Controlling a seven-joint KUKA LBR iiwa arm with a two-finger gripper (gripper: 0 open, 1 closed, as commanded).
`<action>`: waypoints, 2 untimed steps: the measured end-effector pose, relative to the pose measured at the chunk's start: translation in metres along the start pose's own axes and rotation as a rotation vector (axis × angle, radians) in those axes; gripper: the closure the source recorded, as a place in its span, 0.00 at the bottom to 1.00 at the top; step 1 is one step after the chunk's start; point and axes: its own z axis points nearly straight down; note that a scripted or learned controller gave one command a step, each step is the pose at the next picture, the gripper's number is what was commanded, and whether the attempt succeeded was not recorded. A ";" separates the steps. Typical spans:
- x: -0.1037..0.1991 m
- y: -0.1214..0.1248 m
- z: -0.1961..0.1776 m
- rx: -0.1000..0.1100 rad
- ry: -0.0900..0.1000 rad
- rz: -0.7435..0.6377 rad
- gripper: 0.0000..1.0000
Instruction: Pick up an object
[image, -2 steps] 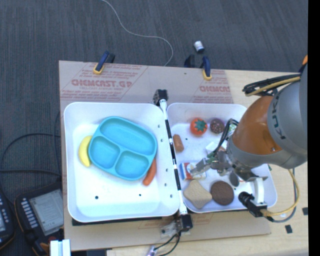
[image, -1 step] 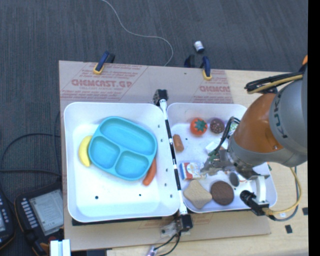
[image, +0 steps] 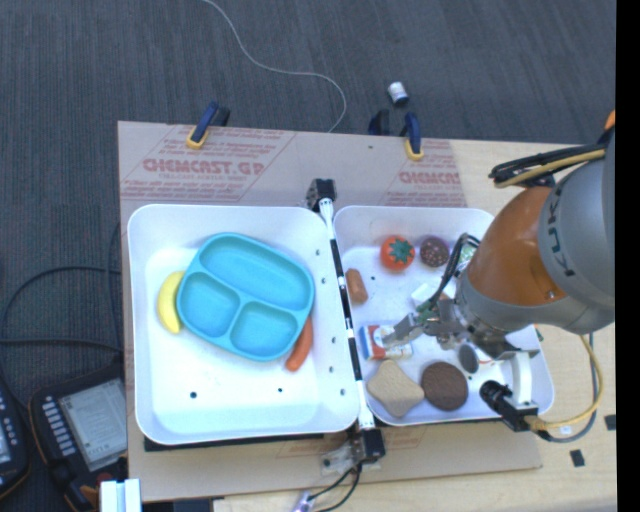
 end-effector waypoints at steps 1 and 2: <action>0.005 -0.005 0.031 0.010 0.005 -0.004 0.00; 0.001 -0.002 0.019 0.002 -0.002 0.000 1.00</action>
